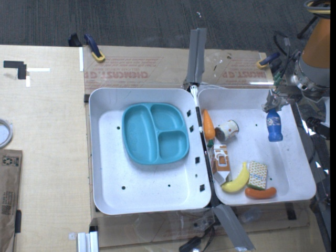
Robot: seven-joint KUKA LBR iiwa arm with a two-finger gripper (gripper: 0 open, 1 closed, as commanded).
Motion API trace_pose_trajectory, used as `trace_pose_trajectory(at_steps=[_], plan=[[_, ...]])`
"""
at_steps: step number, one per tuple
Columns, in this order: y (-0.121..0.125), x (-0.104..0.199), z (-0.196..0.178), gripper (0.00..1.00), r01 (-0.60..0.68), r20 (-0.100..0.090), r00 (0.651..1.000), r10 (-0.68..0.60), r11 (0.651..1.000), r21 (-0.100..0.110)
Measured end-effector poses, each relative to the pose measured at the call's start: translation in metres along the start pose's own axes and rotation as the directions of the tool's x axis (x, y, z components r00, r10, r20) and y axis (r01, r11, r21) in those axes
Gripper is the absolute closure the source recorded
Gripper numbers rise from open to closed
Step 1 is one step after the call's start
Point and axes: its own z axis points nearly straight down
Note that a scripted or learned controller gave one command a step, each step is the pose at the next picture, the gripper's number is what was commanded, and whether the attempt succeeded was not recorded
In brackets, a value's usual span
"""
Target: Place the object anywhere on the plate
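Plate (155,134) sits in the left bin (105,156), blue with three parts. My gripper (274,105) hangs over the right bin (294,182), right at the top of a little blue bottle (274,127). I cannot tell if it grips. I think I must squeeze firmly, lift straight up, then go left slowly past the carrot (208,125).

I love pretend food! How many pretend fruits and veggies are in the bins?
2, both in the right bin: a carrot along its left wall, and a banana near the front beside the hot dog. Nothing seems hidden.
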Motion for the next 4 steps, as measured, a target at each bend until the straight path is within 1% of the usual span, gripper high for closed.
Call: trace_pose_trajectory(at_steps=[1, 2, 3, 4], plan=[[-0.013, 0.003, -0.026, 1.00, -0.084, 0.000, 0.996, 0.084, 0.996, -0.001], [0.045, -0.016, -0.023, 1.00, -0.255, 0.000, 0.967, 0.255, 0.967, 0.001], [0.036, 0.069, -0.128, 1.00, -0.110, 0.001, 0.994, 0.110, 0.994, 0.000], [0.039, 0.141, -0.066, 1.00, 0.075, -0.001, 0.997, -0.075, 0.997, 0.003]])
